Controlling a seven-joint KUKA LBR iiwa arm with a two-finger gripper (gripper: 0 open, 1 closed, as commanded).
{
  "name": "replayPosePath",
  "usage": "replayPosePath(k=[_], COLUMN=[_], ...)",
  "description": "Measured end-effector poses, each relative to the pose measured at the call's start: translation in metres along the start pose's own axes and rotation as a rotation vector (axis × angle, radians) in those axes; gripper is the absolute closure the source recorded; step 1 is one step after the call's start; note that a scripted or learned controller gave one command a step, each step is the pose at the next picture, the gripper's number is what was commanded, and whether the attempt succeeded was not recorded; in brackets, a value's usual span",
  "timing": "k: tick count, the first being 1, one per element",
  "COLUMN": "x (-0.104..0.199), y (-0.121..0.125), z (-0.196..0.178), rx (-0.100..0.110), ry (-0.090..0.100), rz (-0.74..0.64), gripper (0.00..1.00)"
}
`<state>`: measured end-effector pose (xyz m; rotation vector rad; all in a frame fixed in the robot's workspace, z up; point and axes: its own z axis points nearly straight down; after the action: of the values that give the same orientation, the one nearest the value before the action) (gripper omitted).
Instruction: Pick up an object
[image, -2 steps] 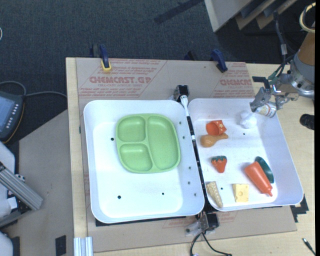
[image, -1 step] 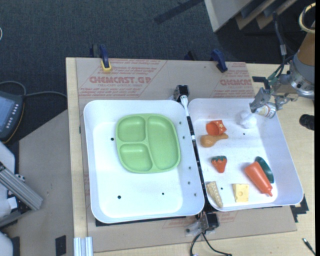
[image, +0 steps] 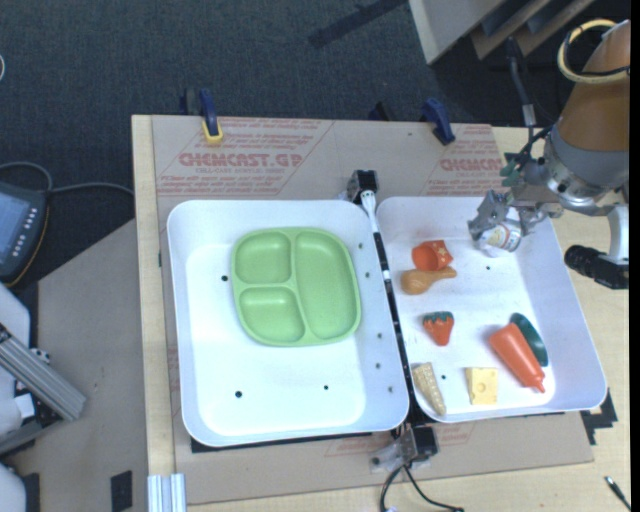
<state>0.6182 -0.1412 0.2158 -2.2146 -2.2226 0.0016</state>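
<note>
Metal jaws (image: 497, 232), grip state unclear, above glossy white bin (image: 560, 290) near a smooth orange carrot (image: 517, 357).

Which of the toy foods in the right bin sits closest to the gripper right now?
The red tomato-like piece, at the bin's upper middle, just left and below the gripper. The strawberry, carrot and cheese lie farther down.

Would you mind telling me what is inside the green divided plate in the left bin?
The green divided plate shows three bare compartments with nothing in them. It covers the left bin's floor beneath, so that patch is hidden.
</note>
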Motion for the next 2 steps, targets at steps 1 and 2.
replayPosePath(k=[1,2], x=[0.043,0.080], y=[-0.018,-0.039], z=[0.006,0.004], rx=[0.000,0.000], ry=[0.000,0.000], rz=[0.000,0.001], gripper=[1.00,1.00])
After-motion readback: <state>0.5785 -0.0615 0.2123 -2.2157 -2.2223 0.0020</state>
